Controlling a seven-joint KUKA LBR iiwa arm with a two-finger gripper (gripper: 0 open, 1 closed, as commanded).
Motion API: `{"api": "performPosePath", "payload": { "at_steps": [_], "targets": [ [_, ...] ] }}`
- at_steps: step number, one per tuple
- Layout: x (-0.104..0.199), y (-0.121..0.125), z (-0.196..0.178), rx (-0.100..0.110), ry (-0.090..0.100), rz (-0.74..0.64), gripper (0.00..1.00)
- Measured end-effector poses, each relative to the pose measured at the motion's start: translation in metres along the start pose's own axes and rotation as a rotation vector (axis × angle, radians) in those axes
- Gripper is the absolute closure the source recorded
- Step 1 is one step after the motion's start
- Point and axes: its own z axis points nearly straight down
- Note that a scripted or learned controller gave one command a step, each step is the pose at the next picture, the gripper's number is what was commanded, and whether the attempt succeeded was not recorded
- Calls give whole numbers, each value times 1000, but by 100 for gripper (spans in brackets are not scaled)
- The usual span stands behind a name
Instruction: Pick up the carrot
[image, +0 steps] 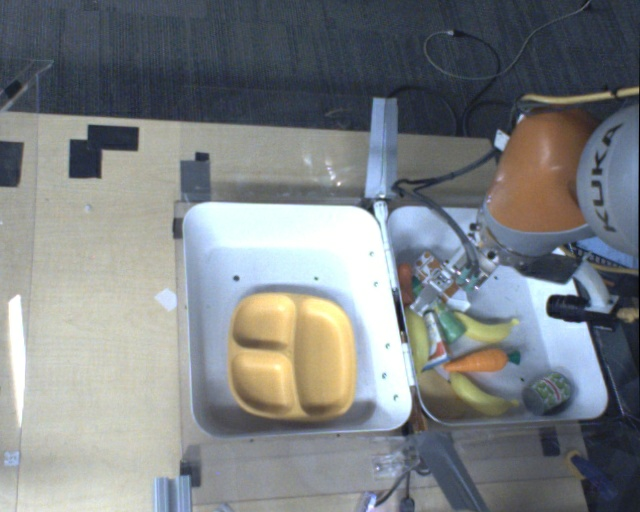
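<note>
The arm (545, 170), grey with an orange band, rises closest to the lens at the upper right of the frame. Its gripper (440, 285) hangs over the upper left part of the right bin (575, 400); whether the fingers are open or closed cannot be told. The carrot (478, 362) lies lower in that bin, between two bananas (487, 328), apart from the gripper. A yellow divided tray (293, 355) sits in the left bin (280, 230) on the table (90, 300).

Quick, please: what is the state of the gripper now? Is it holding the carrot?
Gripper: low in the right bin, jaws' state cannot be told. The carrot lies apart from it among the bananas, not held.
</note>
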Motion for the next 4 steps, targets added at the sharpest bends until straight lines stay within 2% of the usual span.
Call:
{"api": "performPosePath", "payload": {
  "at_steps": [1,2,3,4],
  "targets": [
    [44,-29,0,0,0,-359,0],
    [11,-80,95,-5,-16,-443,0],
    [10,-77,83,-10,-22,-442,100],
    [43,1,0,-1,-1,-357,100]
  ]
}}
